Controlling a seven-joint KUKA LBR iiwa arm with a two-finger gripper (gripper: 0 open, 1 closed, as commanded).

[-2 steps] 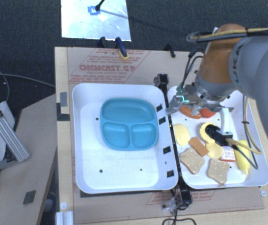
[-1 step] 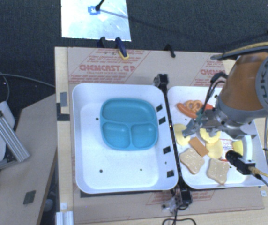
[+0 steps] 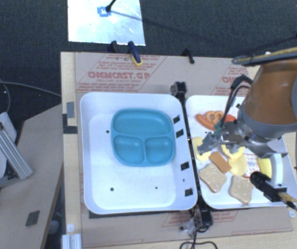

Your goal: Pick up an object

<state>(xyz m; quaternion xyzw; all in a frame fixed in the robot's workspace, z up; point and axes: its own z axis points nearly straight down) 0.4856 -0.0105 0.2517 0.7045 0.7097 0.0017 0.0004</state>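
Arm (image 3: 281, 100) bent low over right bin (image 3: 200, 104), pincer (image 3: 208, 143) above toy food, grip state unclear.

We see a blue tray (image 3: 140, 137) in a white bin (image 3: 94, 154). In the other white bin (image 3: 198, 105) lie tan bread slices (image 3: 212, 177), yellow bits (image 3: 237, 164) and an orange, red-edged piece (image 3: 209, 119). The arm (image 3: 281, 100) is orange and grey. The cardboard (image 3: 120, 71) is brown with red letters.

toy food pieces (image 3: 220, 162) — flat, clustered in right bin (image 3: 200, 104)
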